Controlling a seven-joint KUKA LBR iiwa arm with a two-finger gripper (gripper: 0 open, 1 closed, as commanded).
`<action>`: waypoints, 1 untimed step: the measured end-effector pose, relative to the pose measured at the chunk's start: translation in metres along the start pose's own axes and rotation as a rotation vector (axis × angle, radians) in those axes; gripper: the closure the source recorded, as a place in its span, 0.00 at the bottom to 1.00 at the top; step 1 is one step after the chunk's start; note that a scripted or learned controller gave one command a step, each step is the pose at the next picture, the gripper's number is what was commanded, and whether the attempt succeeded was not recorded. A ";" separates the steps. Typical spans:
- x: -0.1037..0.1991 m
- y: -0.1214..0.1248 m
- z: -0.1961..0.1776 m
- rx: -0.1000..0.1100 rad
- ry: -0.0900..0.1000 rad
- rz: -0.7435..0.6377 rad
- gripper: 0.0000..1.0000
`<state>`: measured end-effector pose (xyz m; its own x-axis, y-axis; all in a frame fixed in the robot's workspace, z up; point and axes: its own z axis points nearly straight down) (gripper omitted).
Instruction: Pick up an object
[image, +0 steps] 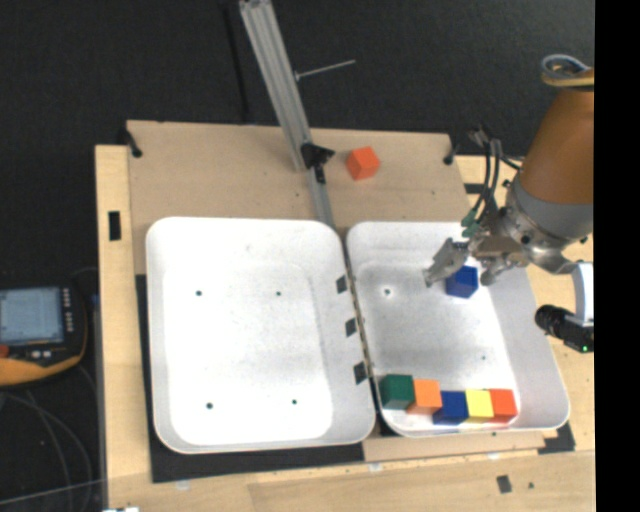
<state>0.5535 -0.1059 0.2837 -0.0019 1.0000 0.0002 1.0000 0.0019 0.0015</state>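
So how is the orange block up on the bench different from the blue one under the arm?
The orange block sits on the bare bench, outside both bins; the blue block is inside the right bin. The orange block stands alone, far from the arm; the blue block is right at the tool. Their colours differ. Both are small cubes of similar size.

The arm runs off the right edge. The gripper covers the top of a blue block; whether its fingers actually pinch it is unclear.
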 end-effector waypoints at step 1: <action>-0.024 0.038 0.128 0.006 -0.002 0.003 0.00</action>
<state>0.5916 -0.1301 0.1554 0.0014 1.0000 -0.0021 1.0000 -0.0014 -0.0045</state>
